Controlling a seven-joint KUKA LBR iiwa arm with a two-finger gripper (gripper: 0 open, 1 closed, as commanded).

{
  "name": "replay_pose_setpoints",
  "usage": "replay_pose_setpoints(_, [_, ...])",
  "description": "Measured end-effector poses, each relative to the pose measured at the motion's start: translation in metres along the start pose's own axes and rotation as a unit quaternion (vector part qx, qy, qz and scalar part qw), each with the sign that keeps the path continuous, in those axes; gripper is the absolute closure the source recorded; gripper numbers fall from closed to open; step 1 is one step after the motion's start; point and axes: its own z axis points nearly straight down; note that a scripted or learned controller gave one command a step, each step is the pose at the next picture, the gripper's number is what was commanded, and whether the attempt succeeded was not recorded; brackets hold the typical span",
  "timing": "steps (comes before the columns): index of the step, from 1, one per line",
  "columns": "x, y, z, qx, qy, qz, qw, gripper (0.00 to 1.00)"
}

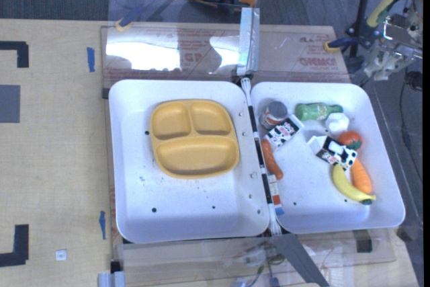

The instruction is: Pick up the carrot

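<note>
Bright, even overhead light, soft shadows, glare on clear panel (176, 49) — slightly soft focus

Crowded along the right bin's (386, 144) far and right sides: green bottle (317, 111), can (274, 112), cow-print cartons (338, 153), banana (349, 186) pressed against a carrot (362, 175). Another carrot (271, 159) tight against the centre divider (259, 151). Open floor toward the near edge. Left bin (127, 165) blocked mid-floor by a yellow tray (194, 138).

Pale grey end effector (395, 50) at the upper right edge of the view, detail too blurred to read.
</note>
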Motion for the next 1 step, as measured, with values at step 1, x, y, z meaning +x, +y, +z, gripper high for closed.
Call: replay_pose_setpoints(1, [0.0027, -0.0014, 0.0039, 0.001, 0.001, 0.162, 0.9868, 1.00])
